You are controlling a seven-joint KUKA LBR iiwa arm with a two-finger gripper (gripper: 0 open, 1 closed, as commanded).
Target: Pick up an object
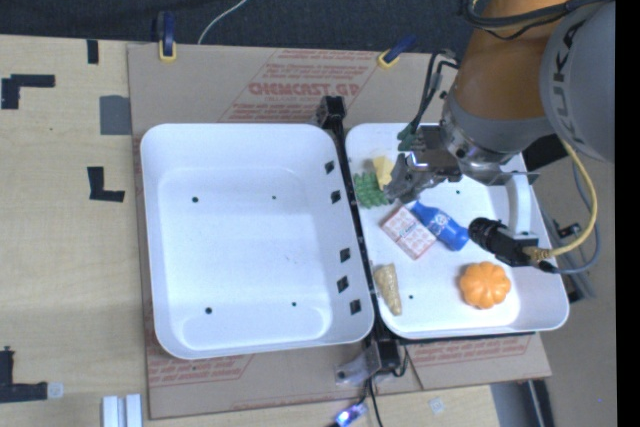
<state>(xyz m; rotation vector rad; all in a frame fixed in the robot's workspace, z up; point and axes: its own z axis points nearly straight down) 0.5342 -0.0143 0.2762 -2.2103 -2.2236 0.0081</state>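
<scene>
the gripper (408, 177) sits in the right half of the frame, low over the upper left part of the right bin (535, 315), hanging from the grey arm (590, 75) with its orange band (515, 25) at the upper right. whether anything is caught in the gripper, or how wide it stands, cannot be told from this slant, since the wrist body covers most of it. just left of the gripper, close against the bin's left wall, lies a green leafy item (370, 188), with a small yellow piece (381, 166) just above it. below the gripper, near the middle of the bin, a pink and white packet (407, 231) lies flat, and a blue bottle (441, 225) rests tilted just to its right, touching or nearly touching it. a tan cone-shaped item (388, 287) lies toward the lower left corner of the bin. an orange pumpkin-like object (485, 284) sits at the lower right, well apart from the gripper. a black cable end (497, 240) hangs just above the pumpkin. the left bin (160, 215) fills the middle of the frame, its side touching the right bin. both rest on a brown cardboard sheet (260, 85) on the bench.
</scene>
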